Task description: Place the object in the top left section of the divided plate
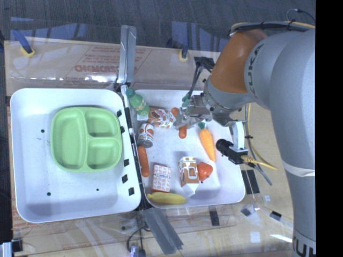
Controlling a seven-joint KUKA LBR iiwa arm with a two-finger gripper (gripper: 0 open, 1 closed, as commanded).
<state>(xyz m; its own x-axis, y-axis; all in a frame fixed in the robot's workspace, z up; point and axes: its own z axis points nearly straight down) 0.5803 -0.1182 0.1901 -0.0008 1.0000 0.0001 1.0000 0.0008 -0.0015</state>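
Plate [67,143] sat bare in frame-left bin, awaiting delivery | gripper [188,118] hung over right bin's upper clutter, where you'd pick | small red piece [183,132] just below | finger state: couldn't tell

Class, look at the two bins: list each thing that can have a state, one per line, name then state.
Green plate: flat in left bin, nothing on it.
Hand: low over right bin.
Carrot: lying flat.
Banana: lying along the near wall.
Green bottle: on its side.
Can: tipped over.
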